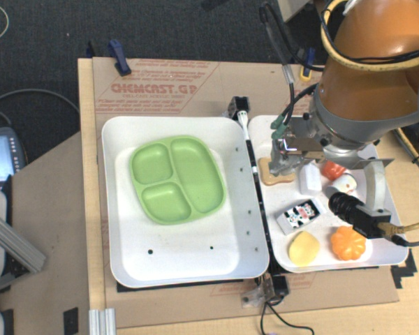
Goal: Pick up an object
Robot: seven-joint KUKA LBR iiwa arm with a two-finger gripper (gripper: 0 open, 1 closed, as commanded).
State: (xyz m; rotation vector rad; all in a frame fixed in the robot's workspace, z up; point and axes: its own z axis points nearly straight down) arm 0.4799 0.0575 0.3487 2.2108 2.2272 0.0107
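Observation:
My gripper (282,160) hangs low over the far left part of the right bin (384,255), right above a flat tan piece (271,174) lying by the bin's left wall. Whether it touches that piece is hidden by the wrist. Beside it lie a small white block (309,180), a red-orange thing (333,169) partly under the arm and a white rounded thing (345,184). Nearer the front are a black-and-white box (299,215), a yellow lemon-like fruit (304,248) and an orange pumpkin-like toy (348,243).
The left bin (126,243) holds a green divided plate (177,179) tilted in its far half. The grey and orange arm (373,61) covers the right bin's back right. A clamped divider (255,187) runs between the bins.

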